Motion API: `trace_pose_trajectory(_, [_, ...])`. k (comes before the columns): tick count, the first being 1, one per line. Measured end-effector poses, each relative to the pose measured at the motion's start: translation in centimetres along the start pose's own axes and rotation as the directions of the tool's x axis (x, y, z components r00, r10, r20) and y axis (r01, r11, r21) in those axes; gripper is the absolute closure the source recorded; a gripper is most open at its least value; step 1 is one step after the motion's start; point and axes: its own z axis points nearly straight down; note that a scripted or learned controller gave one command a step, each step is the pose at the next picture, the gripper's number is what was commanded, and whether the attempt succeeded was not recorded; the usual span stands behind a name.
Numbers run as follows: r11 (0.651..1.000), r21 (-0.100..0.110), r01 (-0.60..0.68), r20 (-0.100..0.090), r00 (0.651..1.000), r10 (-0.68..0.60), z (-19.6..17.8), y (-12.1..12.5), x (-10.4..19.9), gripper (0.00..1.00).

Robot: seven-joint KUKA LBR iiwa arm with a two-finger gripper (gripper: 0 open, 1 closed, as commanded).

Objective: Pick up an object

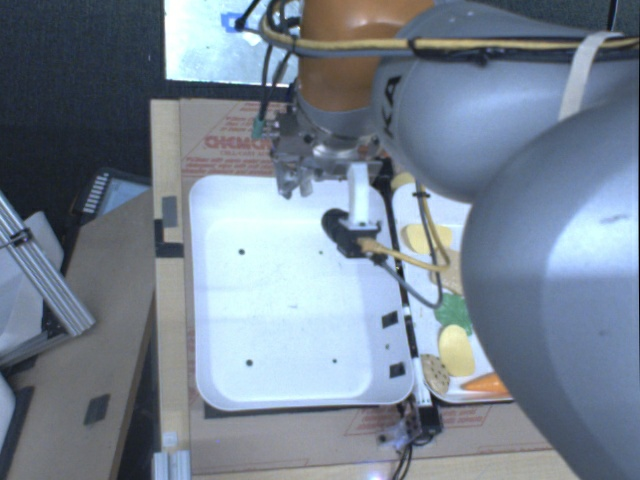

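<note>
My end effector (293, 180) at the left bin's (240, 368) 12 o'clock rim, grip state unclear.

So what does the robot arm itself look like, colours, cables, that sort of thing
The arm has smooth, rounded grey shells, with a glossy orange band above the wrist. A yellowish cable runs along it, with black cables beside it, and a pale strap wraps the grey shell. The tool is a small grey metal assembly; a white bracket and black fitting hang next to it.
</note>
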Motion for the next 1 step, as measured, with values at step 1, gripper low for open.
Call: trace_pose_trajectory(1, [1.000, 0.005, -0.001, 0.000, 1.000, 0.001, -4.05, -5.88, 3.56, 1.00])
